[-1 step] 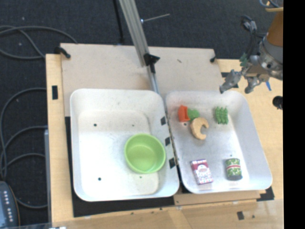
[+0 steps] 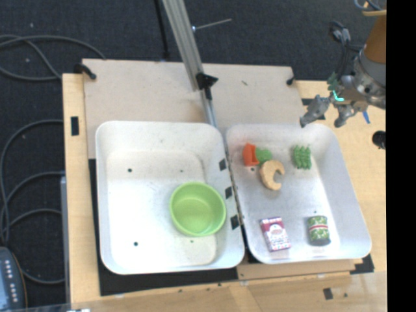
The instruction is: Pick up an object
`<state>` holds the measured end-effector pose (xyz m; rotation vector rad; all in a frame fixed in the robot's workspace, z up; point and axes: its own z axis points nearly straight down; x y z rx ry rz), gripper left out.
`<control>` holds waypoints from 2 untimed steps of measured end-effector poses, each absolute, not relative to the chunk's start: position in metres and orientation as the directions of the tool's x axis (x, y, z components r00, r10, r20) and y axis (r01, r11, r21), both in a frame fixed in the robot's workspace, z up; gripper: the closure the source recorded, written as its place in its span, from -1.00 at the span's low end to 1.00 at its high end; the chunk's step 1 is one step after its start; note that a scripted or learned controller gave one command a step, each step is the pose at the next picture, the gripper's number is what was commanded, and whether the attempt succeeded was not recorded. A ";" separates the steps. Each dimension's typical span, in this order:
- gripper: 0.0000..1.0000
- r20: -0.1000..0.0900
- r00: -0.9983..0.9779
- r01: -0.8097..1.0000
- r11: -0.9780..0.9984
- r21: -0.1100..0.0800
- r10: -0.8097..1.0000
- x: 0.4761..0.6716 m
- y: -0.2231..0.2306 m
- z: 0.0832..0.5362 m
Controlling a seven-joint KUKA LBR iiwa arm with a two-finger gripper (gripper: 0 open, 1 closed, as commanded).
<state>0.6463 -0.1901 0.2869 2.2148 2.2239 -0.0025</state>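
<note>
My gripper [image 2: 328, 113] hangs open above the far right corner of the right bin [image 2: 344, 174], with nothing between its fingers. Below it in that bin lie a green knobbly piece [image 2: 300, 156], an orange and green carrot-like toy [image 2: 255, 155] and a tan croissant-shaped piece [image 2: 272, 174]. Nearer the front edge lie a red and white small box [image 2: 275, 233] and a green can [image 2: 318, 230]. All of these sit apart from the gripper.
A lime green bowl [image 2: 197, 209] sits in the left bin [image 2: 130, 174], near the divide. A slanted metal pole [image 2: 188, 44] rises from behind the bins' junction. Cables lie on the dark floor at left.
</note>
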 end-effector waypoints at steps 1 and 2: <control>-1.00 -0.003 -0.005 1.000 0.005 -0.003 1.000 0.650 -0.186 0.242; -1.00 -0.002 0.000 1.000 0.000 -0.005 1.000 0.646 -0.186 0.179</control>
